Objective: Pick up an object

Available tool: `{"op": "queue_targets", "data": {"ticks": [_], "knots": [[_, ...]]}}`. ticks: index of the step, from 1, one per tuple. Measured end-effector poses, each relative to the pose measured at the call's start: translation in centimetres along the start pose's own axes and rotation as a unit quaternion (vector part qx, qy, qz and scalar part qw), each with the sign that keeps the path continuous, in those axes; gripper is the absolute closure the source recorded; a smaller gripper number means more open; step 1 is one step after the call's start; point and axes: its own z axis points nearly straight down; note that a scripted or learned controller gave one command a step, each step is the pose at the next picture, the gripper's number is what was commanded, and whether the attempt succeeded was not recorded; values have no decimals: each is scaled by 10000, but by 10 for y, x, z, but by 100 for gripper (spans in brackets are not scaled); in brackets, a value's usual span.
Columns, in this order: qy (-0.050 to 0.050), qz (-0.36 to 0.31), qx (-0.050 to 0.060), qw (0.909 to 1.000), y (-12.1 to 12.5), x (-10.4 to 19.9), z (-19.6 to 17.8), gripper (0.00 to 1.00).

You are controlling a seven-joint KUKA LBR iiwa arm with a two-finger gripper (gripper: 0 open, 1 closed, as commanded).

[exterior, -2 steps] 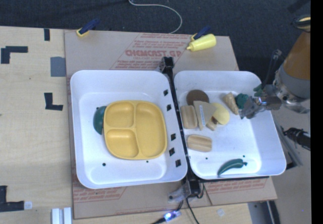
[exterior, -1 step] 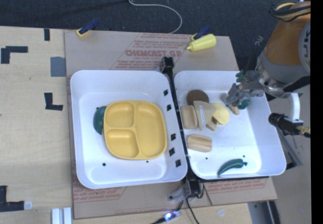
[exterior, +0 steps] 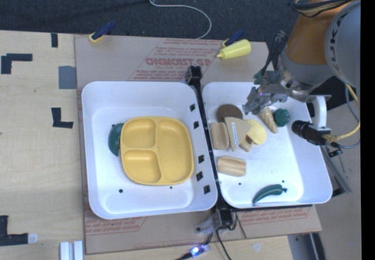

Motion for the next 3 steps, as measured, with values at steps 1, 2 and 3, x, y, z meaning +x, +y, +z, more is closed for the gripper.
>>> {"op": "queue_targets", "data": {"ticks": [1, 2, 3], "knots": [[3, -1, 0, 10000, 28, 51, 0, 100], [-3, 12, -4, 10000, 63, 87, 5, 100], [-18, 26, 15, 10000, 51, 81, 22, 100]]}}
